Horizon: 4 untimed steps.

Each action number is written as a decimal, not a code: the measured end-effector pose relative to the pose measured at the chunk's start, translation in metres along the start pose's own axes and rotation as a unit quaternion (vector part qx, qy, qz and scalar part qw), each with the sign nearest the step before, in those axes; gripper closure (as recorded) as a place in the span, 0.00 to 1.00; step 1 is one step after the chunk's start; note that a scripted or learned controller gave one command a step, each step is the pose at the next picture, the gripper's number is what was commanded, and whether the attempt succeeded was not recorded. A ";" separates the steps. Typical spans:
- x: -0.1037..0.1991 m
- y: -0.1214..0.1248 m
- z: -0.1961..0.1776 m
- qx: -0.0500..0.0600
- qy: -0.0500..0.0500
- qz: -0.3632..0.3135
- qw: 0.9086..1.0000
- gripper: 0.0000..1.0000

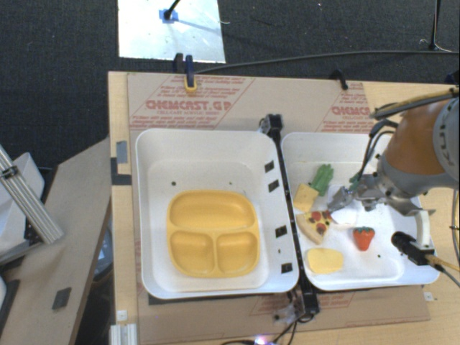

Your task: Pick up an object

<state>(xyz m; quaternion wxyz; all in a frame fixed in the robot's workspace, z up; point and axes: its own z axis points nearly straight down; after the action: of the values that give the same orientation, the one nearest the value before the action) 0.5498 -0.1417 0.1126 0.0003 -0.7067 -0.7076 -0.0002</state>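
Note:
The right white bin [381, 268] holds several toy foods: a green piece [323, 176], a yellow cheese wedge [305, 197], a pizza slice [315, 226], a red strawberry-like piece [364, 237] and a pale yellow oval [325, 260]. My gripper [339, 199] hangs low over the middle of this bin. It is just right of the cheese wedge and just above the pizza slice's far end. Nothing is visibly lifted by it. The strawberry lies a little to its front right.
The left white bin [208, 157] holds a yellow divided tray [213, 233]. A black divider with clips [284, 207] runs between the bins. The arm's orange and grey body [420, 153] covers the right bin's far right side. A black fitting with a cable [410, 249] sits near its right front corner.

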 end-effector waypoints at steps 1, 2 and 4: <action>0.000 0.001 -0.012 -0.002 -0.001 0.000 1.000 1.00; 0.000 0.007 -0.073 -0.002 -0.001 -0.001 1.000 1.00; 0.004 0.008 -0.147 -0.002 -0.001 -0.002 1.000 1.00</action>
<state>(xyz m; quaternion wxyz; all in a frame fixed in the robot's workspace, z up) 0.5580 -0.1381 0.2593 -0.0019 -0.7055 -0.7087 -0.0011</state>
